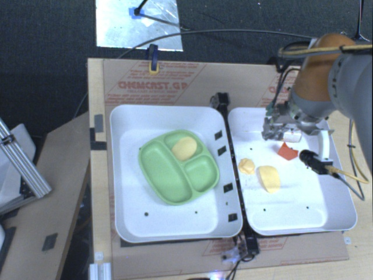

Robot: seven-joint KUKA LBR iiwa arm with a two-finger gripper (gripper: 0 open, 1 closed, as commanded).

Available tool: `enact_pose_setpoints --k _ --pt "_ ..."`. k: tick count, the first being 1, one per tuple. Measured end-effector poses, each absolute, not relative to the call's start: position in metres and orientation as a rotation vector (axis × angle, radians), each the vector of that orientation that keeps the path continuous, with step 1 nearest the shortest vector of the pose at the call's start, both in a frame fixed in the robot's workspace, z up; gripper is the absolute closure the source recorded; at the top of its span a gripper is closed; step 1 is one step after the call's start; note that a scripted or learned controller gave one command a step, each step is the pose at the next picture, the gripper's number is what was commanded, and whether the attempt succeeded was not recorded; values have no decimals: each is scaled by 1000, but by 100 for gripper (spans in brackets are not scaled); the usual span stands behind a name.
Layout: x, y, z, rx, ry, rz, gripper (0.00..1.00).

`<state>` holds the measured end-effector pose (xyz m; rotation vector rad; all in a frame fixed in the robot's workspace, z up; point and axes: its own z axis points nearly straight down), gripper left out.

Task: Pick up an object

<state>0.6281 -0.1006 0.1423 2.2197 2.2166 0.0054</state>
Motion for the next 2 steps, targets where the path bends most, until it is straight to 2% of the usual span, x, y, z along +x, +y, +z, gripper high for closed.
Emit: enact_pose_setpoints --k 1,2 --pt "634 -100 207 2212 2221 8 100" --pt "635 -100 223 2214 2225 4 100"
